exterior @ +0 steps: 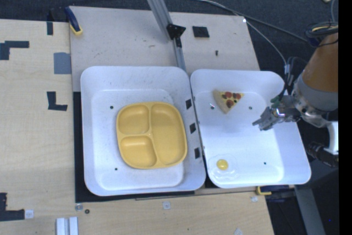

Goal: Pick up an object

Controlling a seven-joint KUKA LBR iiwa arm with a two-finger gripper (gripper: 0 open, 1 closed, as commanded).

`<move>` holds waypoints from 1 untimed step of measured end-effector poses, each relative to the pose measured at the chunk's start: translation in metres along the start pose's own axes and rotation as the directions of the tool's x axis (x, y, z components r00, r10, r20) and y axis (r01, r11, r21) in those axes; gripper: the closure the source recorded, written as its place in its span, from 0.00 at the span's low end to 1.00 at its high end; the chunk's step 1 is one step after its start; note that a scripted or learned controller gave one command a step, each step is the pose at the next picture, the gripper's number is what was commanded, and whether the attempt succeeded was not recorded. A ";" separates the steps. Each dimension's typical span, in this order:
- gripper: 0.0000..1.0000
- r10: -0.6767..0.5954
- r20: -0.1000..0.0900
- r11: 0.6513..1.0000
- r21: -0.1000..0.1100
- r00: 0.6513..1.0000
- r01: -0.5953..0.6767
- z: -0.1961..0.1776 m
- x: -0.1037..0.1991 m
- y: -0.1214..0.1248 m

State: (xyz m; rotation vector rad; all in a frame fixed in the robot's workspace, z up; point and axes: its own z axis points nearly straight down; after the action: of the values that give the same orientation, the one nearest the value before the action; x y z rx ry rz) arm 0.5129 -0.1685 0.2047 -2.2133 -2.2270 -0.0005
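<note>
Pizza slice (227, 100) flat in right bin (275, 170), tip pointing toward lower-left, crust upper-right. Pincer (264, 121) hovers right of it; grip state unclear.

One cam, fixed above bench (33, 118) — looks down at slant, mid-range, both bins (91, 118) in frame.

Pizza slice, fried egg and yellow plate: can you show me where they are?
pizza slice (227, 100), camera view, middle of its topping.
fried egg (222, 164), camera view, on its yolk.
yellow plate (151, 135), camera view, on its centre divider.
</note>
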 end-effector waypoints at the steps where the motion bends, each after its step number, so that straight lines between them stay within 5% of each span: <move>1: 1.00 -0.002 -0.001 1.000 0.000 1.000 0.002 -0.001 0.061 0.019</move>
State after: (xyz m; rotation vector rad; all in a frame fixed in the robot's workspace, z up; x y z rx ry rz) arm 0.5319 -0.1073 0.2056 -2.2104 -2.2292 -0.0012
